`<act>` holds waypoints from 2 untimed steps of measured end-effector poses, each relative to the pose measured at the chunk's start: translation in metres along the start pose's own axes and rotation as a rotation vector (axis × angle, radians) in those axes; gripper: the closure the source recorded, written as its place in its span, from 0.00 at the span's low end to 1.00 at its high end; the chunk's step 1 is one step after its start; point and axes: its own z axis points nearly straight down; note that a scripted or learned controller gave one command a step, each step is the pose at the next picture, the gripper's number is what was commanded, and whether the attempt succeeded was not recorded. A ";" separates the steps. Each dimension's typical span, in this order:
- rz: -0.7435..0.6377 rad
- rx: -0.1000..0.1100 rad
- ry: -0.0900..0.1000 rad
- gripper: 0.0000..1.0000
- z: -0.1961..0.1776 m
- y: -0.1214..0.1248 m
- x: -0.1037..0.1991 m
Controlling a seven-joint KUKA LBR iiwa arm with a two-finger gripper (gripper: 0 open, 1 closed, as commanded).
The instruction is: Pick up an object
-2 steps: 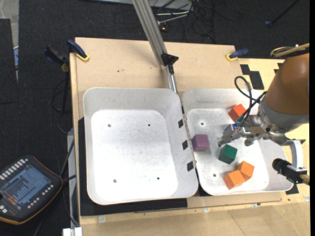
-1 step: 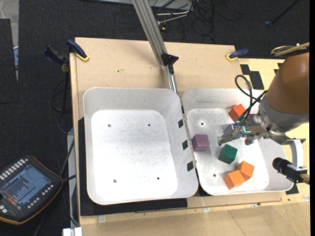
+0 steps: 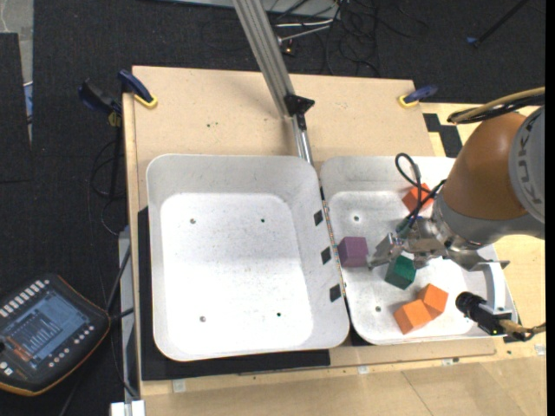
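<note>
Camera view: gripper, grip state unclear, between purple cube and green cube.

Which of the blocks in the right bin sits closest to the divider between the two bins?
The purple block. It lies just right of the divider, while the green block and the orange blocks sit farther right, toward the arm.
</note>
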 end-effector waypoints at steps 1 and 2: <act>-0.003 -0.027 -0.008 0.00 0.034 0.002 -0.001; 0.000 -0.034 -0.010 0.00 0.039 0.006 -0.002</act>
